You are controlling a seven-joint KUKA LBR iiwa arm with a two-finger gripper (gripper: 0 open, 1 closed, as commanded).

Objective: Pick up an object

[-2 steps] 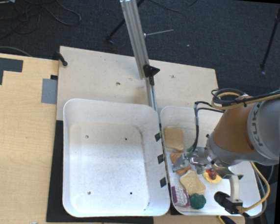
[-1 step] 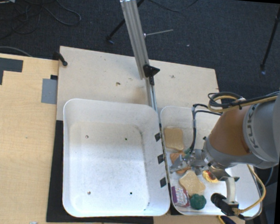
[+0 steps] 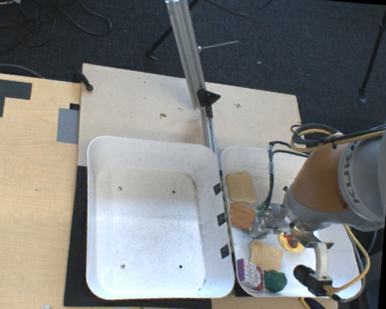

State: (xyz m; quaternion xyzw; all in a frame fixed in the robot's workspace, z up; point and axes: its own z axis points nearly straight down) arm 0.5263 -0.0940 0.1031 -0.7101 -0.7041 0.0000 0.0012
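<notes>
Around the gripper [image 3: 267, 225] — grip unreadable — crowd tan sponges [image 3: 241, 186], green ball [image 3: 275, 280], purple packet [image 3: 251, 274].

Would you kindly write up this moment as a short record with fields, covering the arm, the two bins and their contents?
arm: grey with orange band, reaching in from the right over the right bin
gripper: gripper low over the right bin, near the tan pieces
left bin: left bin, white, shallow
right bin: right bin, white
right bin contents: tan block, orange-brown piece, tan square, green ball, purple packet
</notes>
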